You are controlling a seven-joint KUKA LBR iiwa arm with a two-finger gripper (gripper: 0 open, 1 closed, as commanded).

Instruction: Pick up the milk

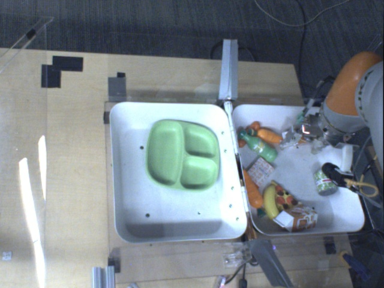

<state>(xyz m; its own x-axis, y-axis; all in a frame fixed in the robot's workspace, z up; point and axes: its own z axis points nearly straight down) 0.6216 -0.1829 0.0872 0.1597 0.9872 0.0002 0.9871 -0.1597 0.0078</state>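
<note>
A small white and brown carton (296,218), which looks like the milk, lies on its side at the near edge of the right bin (300,167). It rests against a banana (271,200). My gripper (305,132) hangs over the far part of that bin, well behind the carton and apart from it. Nothing shows between its metal parts.
The right bin also holds a green bottle (259,147), an orange carrot-like piece (268,135), a white printed packet (261,171), another orange piece (252,192) and a green can (326,186). In the left bin (129,209) lies a green divided plate (182,153).
</note>
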